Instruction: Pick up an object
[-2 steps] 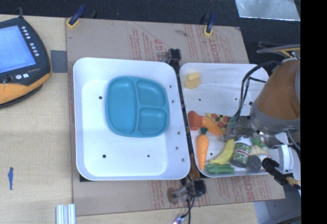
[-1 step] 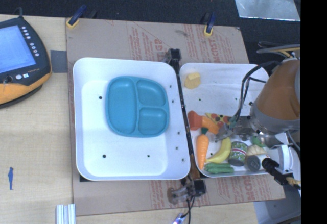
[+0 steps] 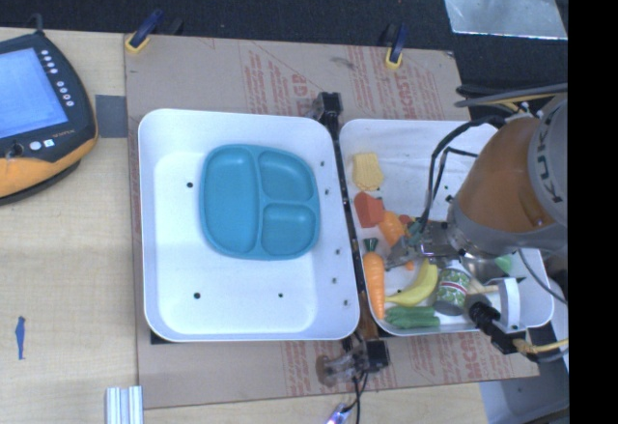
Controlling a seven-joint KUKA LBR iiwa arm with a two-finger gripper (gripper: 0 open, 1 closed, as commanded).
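At the far left edge of the bench sits a yellow and black control pad [image 3: 39,118] with a blue screen. Next comes the left bin [image 3: 164,306], and a blue plate [image 3: 259,201] with three parts lies in its middle, a bit toward the back.

The right bin [image 3: 406,129] touches the left one along a black strip. It holds play food. A pale yellow piece [image 3: 366,171] lies near the back left corner. Just in front of it is a red piece [image 3: 369,209], then a small orange piece [image 3: 390,226]. A carrot [image 3: 374,283] lies along the left wall near the front. A yellow banana [image 3: 417,287] sits next to it, and a green pod [image 3: 412,318] lies at the front edge. A small can [image 3: 452,293] stands right beside the banana.

The arm [image 3: 507,183] hangs over the right side of this bin, and the gripper [image 3: 417,253] is down low among the food, just above the banana and near the orange piece. The arm hides a lot here, so it cannot be told how the pincer stands or whether it has anything.

The step looks like the reach down to grab. The banana seems the likely pick, but that is a guess. Next the pincer must close on one piece only and lift it straight up without bumping the can.
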